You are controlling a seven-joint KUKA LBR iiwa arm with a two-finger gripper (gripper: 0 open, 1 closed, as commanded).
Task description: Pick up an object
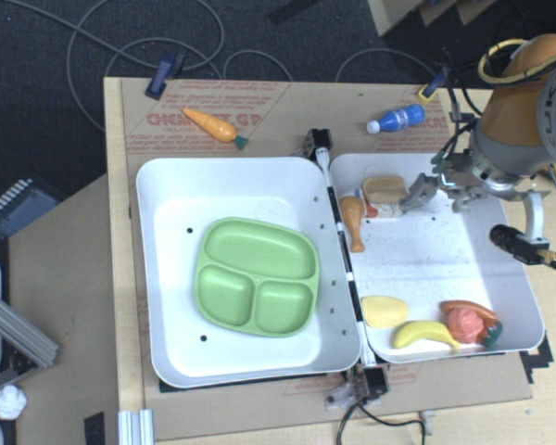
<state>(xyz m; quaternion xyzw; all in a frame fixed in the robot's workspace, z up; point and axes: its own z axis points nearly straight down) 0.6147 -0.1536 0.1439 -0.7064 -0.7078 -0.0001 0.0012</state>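
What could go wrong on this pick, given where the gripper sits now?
1. The gripper hangs near the right bin's top edge, right beside the tan bread-like block; it may nudge the block rather than enclose it.
2. The block, a small red piece and the orange sausage-like piece crowd together by the divider, so a grasp could catch two things or slip.
3. The banana and the red toy touch, so a pick there is awkward.

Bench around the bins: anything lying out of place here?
Yes. A toy carrot and a blue bottle lie on the cardboard behind the bins, outside both. The other toys sit in the right bin; the left bin holds a green divided plate.
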